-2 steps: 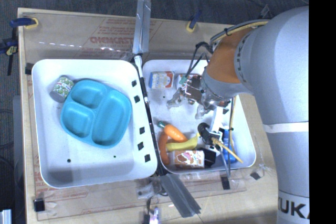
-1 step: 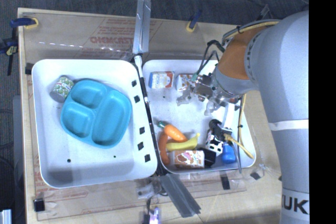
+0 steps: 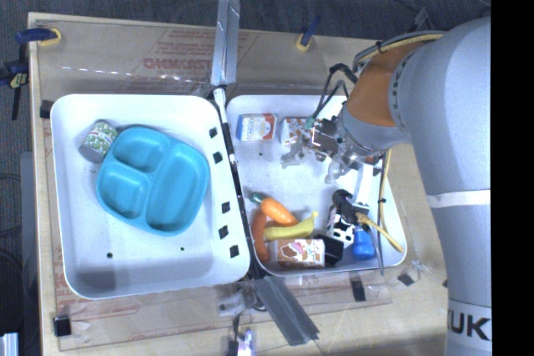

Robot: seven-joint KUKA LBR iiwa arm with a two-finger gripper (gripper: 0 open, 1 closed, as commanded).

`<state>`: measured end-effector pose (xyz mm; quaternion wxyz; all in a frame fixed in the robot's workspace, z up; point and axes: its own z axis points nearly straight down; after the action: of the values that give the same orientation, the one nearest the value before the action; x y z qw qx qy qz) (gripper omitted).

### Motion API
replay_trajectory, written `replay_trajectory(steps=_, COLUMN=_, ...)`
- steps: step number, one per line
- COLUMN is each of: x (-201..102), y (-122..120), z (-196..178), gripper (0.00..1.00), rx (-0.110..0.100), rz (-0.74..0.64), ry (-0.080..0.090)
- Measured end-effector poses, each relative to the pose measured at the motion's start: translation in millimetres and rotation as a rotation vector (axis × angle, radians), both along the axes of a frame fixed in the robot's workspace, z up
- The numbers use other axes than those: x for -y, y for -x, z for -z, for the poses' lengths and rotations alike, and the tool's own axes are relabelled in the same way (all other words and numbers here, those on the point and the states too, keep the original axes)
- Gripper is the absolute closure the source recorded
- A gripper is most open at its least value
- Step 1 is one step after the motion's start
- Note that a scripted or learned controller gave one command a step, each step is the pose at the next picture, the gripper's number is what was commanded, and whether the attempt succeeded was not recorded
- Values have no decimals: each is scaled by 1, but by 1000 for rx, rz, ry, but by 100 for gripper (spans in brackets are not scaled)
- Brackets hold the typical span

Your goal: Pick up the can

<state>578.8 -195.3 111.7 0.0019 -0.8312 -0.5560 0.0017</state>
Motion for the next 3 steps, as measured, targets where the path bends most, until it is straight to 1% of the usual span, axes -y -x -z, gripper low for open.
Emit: replay_trajectory(steps=3, x=0, y=0, z=0, gripper=0, rx=0, rz=0, ry=0)
